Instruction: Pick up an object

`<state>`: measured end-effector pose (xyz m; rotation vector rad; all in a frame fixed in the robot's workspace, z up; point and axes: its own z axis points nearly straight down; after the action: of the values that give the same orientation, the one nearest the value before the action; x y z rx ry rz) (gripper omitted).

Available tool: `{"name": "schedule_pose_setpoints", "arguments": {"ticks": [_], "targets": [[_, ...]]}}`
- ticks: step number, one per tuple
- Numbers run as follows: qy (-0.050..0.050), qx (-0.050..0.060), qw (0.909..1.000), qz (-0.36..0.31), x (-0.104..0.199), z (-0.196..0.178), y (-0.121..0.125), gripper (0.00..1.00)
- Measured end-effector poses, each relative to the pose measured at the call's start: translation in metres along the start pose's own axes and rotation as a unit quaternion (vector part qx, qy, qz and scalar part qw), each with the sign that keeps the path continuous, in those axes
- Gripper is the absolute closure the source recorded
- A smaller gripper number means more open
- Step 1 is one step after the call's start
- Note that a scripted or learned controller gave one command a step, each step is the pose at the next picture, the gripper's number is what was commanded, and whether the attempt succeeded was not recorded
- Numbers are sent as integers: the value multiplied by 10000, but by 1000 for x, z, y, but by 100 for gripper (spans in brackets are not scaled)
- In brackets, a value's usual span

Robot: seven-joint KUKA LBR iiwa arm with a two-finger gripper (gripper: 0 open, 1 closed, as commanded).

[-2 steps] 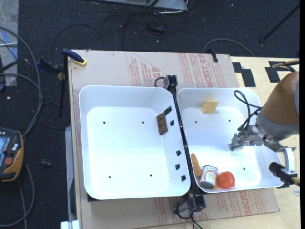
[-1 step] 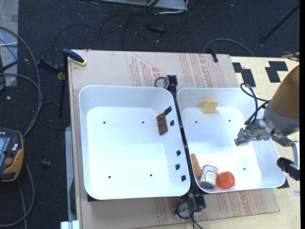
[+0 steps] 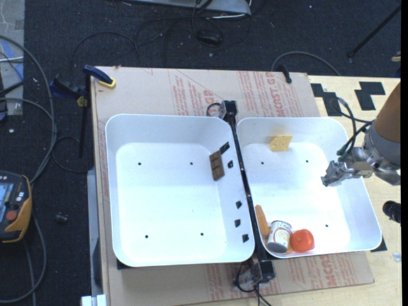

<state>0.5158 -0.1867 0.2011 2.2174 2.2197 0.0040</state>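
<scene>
Right bin's got a red tomato (image 3: 303,240), small can (image 3: 278,236) and carrot (image 3: 262,220) huddled near-left, yellow wedge (image 3: 280,143) far back; brown bar (image 3: 217,166) in left bin.

Cardboard-topped bench (image 3: 166,85) bears left bin (image 3: 121,171) and right bin (image 3: 357,203).

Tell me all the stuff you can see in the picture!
Bins: 2, white, side by side on the bench; left bin, right bin.
Chocolate bar: 1, brown, right side of the left bin.
Cheese wedge: 1, yellow, far end of the right bin.
Carrot: 1, orange, near left corner of the right bin.
Can: 1, white label, lying beside the carrot.
Tomato: 1, red, next to the can.
Clamp: 1, blue and yellow, far left corner of the bench.
Hand: 1, grey, over the right bin's right side.
</scene>
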Motion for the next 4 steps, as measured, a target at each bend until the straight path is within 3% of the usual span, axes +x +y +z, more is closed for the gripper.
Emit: {"name": "schedule_pose_setpoints", "arguments": {"ticks": [1, 4], "targets": [[1, 5, 10000, 5, -3, -42, 1, 100], [11, 28, 10000, -17, 154, -27, 48, 100]]}}
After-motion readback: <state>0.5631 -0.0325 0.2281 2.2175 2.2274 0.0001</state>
